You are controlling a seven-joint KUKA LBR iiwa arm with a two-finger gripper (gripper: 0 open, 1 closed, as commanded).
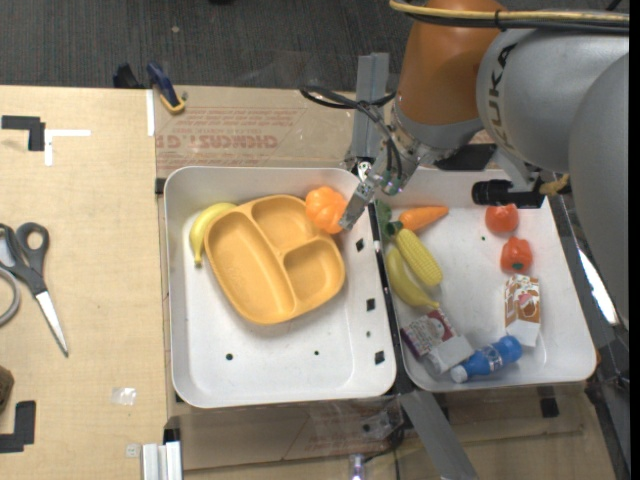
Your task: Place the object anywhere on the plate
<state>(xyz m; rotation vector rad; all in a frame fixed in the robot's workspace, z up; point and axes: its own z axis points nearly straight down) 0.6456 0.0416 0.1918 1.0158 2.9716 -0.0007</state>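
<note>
A yellow divided plate [272,260] lies in the left bin [280,368]. A small round orange fruit [323,208] sits at the plate's far right rim, over the edge of the upper compartment. My gripper [356,204] hangs right beside it on its right, touching or nearly touching it, just above the wall between the two bins. From this angle I cannot make out whether the fruit is held. The orange-banded wrist [445,53] rises behind.
A yellow banana [204,226] curls against the plate's left rim. The right bin [570,358] holds a carrot [422,216], corn [418,256], a tomato [502,218], a red pepper [515,255], packets and a blue bottle [490,360]. Scissors [35,278] lie on the bench at left.
</note>
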